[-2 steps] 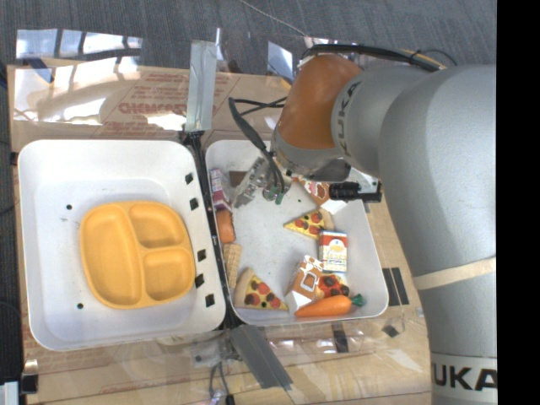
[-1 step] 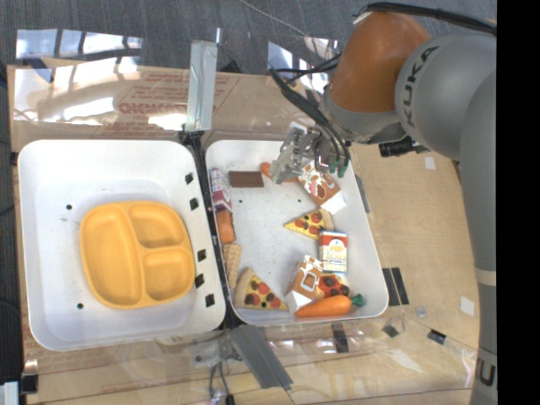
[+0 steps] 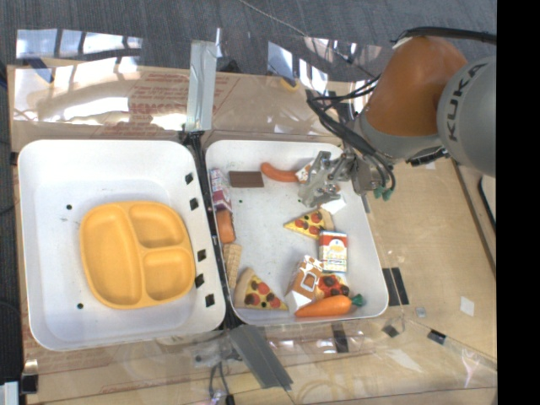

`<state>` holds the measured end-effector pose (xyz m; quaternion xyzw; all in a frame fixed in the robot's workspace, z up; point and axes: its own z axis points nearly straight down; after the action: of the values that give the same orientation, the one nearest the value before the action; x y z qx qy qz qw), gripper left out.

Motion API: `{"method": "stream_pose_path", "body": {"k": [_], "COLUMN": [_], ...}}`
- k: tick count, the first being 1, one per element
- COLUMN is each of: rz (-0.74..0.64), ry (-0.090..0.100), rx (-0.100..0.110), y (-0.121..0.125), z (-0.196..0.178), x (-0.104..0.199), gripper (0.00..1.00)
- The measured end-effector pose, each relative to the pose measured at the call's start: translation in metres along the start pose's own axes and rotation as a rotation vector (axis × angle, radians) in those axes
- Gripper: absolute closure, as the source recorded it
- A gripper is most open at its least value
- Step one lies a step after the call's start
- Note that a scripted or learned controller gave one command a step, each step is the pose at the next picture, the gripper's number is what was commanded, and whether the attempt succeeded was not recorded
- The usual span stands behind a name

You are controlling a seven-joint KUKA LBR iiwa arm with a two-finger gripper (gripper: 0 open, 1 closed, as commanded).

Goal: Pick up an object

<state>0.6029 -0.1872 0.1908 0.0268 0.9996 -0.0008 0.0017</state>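
Pincer (image 3: 319,180) is low over the right bin (image 3: 274,226)'s back right, can't tell how it's set. Left to right: yellow tray (image 3: 135,251) (other bin), hot dog (image 3: 278,172), pizza slice (image 3: 309,223) just beneath. I'm mid-approach; next, settle on one.

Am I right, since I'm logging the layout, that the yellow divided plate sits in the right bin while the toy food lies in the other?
Not quite: the camera view shows the yellow divided plate in the left bin. The toy food, such as the carrot, lies in the right bin.
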Motion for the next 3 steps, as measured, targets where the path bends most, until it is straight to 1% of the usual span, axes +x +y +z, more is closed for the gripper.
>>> {"method": "stream_pose_path", "body": {"k": [1, 2, 3], "rz": [-0.001, -0.039, -0.052], "ry": [0.000, -0.001, -0.008], "rx": [-0.001, 0.000, 0.001], "y": [0.001, -0.023, -0.021], "z": [0.000, 0.097, 0.094], "x": [0.000, 0.020, 0.012], "gripper": [0.00, 0.00, 0.00]}}
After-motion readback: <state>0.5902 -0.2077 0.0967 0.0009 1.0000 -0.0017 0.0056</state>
